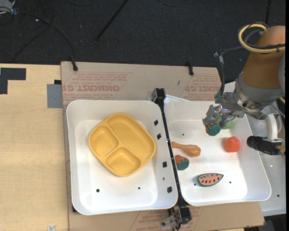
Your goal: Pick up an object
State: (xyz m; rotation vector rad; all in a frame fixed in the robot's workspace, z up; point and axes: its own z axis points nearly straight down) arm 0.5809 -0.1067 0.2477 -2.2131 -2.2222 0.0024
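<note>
Jaws [215, 124] over right bin [260, 186], gripping teal-green toy [213, 129]; can't confirm lift

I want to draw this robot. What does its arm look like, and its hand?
The arm is fat and round, grey with an orange band near the top, and a yellow cable loops over it. Its gripper is small, grey metal with blocky parts and thin dark wires running to it.
</note>
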